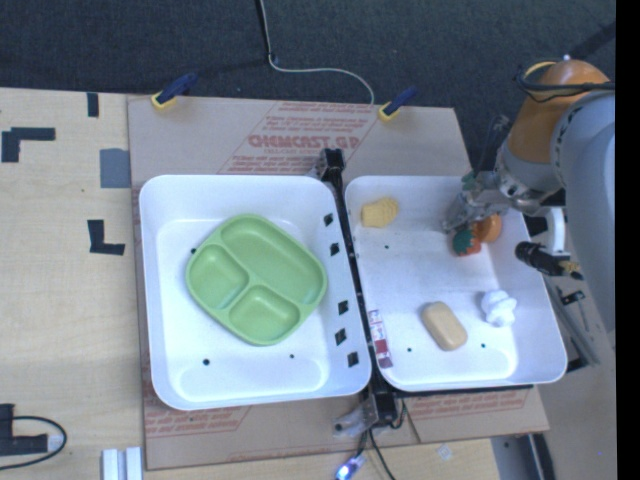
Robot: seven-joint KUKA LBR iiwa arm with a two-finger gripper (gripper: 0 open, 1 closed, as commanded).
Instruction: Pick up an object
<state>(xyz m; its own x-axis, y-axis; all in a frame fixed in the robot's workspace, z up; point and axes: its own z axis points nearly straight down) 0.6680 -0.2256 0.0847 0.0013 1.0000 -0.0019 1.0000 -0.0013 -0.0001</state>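
The gripper (468, 220) is down at the far right of the right bin (400, 268), right on a small orange and green toy (474, 236) — low, I judge, to try a pick. Whether it is spread or closed, or has the toy at all, cannot be told at this angle. A yellow piece (379, 212) lies to the left, a tan loaf-shaped block (443, 325) and a white lump (498, 308) nearer — all apart from it. The bin wall beside the toy may crowd the approach. The left bin (165, 268) holds a green divided plate (256, 279).
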